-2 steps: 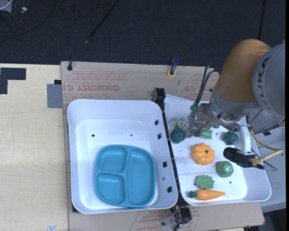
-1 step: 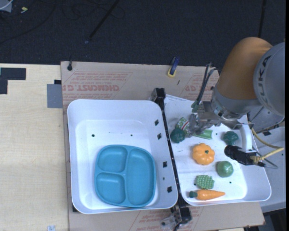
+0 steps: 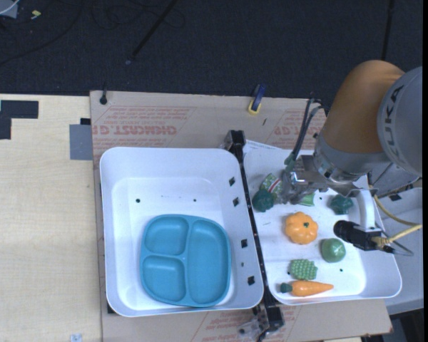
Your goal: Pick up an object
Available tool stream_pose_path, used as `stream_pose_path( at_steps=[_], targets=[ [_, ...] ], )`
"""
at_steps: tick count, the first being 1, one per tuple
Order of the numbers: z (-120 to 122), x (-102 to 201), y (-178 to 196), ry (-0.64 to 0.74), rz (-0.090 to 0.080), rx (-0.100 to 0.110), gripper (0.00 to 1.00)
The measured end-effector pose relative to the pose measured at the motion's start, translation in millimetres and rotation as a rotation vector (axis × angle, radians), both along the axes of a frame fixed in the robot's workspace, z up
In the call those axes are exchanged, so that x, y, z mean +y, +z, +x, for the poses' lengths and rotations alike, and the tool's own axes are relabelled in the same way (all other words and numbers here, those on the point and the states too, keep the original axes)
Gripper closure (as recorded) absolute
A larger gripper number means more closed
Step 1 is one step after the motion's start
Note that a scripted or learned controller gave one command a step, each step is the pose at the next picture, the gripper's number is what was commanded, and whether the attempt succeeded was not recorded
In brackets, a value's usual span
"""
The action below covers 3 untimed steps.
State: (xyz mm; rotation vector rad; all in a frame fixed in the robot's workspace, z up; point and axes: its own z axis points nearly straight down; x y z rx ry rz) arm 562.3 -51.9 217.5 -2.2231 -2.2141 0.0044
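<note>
Desk: pale wooden desk (image 3: 36, 226) carrying a brown cardboard sheet (image 3: 171, 120); both white bins sit on that sheet.
Arm: grey arm with an orange band (image 3: 364, 98), reaching in from the right and over the right bin's far half.
Left bin: shallow white plastic bin (image 3: 128, 184), well to the left of the fingers.
Right bin: shallow white plastic bin (image 3: 385, 280), under the fingers.
Plate: blue plastic plate with three compartments (image 3: 185, 260), in the left bin, left of and nearer the camera than the fingers.
Fingers: the gripper (image 3: 299, 187) hangs low over the right bin's far part; whether its fingers are wide or narrow, I cannot tell.
Pumpkin: small orange toy pumpkin (image 3: 301, 228), just on the near side of the fingers.
Carrot: orange toy carrot with a green top (image 3: 308, 288), at the near rim, farthest from the fingers.
Green ball: round green toy (image 3: 332, 250), near-right of the fingers.
Knobbly green toy: (image 3: 303, 268), between pumpkin and carrot.
Dark green toy: (image 3: 263, 201), just left of the fingers.
Teal toy: (image 3: 340, 204), right of the fingers.
</note>
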Motion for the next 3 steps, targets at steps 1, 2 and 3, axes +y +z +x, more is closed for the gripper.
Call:
stream_pose_path(
  at_steps=[1,2,3],
  targets=[
    [-1,-7,11,0.002,0.000,-0.004,1.00],
    [4,-6,17,0.005,0.000,-0.003,1.00],
    [1,-3,-1,0.001,0.000,0.000,1.00]
  ],
)
